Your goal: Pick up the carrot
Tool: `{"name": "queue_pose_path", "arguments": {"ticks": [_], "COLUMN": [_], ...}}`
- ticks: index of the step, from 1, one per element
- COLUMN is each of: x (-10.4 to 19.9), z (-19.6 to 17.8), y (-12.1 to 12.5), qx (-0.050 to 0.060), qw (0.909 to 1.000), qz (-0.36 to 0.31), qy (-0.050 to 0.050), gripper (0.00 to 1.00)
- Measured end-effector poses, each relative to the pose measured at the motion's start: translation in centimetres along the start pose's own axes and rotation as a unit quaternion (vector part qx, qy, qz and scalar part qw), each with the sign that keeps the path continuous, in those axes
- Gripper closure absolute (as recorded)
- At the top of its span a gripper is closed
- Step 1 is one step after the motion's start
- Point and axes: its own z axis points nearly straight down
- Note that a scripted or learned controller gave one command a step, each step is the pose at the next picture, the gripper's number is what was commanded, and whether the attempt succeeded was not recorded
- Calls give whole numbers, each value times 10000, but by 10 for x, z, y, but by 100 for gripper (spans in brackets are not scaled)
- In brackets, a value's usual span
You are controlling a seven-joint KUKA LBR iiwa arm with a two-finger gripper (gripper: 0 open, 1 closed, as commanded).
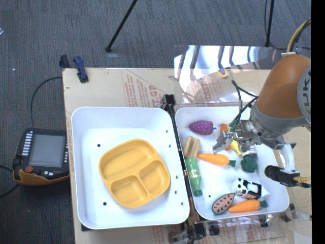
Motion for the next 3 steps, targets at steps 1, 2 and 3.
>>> {"name": "queue_pose_path", "arguments": {"ticks": [1, 2, 3], "x": [-26, -29, -29], "z": [109, 100, 100], "y": [6, 5, 5], "qx": [-81, -54, -51], "qw": [9973, 9969, 9968], "qz": [736, 787, 799], "qy": [0, 4, 4], "gripper": [0, 100, 0]}}
